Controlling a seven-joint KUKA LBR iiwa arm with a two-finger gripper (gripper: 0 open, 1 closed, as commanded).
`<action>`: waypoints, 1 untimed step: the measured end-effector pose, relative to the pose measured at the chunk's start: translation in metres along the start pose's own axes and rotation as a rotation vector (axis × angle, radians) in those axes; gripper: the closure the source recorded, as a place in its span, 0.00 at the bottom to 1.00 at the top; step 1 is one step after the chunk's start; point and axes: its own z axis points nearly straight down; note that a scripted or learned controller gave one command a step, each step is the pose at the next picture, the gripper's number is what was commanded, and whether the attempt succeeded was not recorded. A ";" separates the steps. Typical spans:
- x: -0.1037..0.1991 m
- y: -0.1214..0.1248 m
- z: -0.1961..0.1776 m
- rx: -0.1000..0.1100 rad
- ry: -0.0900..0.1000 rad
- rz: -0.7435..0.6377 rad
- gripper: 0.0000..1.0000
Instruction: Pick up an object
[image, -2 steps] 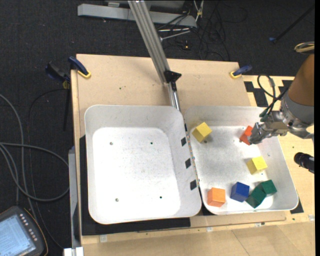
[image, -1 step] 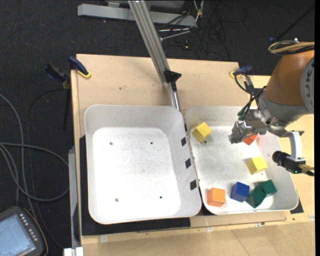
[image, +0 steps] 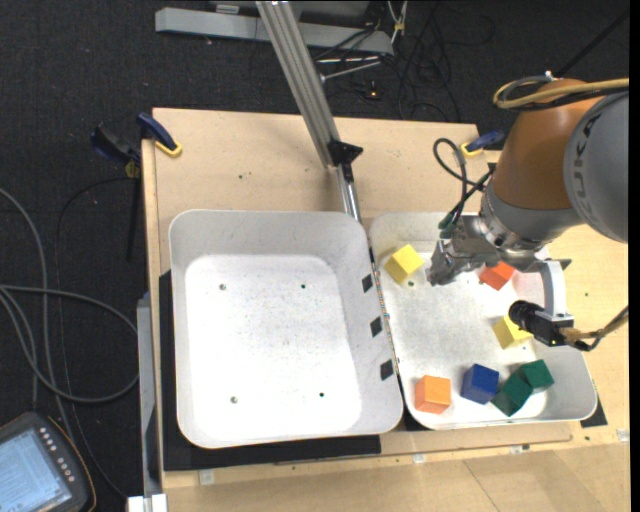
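Upper right bin (image: 570, 412) – gripper (image: 443, 266) just beside yellow cube (image: 405, 264), near rim; grip state can't tell.

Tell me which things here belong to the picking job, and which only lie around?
Belong to the job:
- gripper
- yellow block
- red block
- small yellow block
- orange block
- blue block
- two green blocks
- right bin

Lying about:
- left bin
- clamps
- cables
- pendant
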 end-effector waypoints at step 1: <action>0.046 0.007 0.001 0.000 -0.001 0.000 1.00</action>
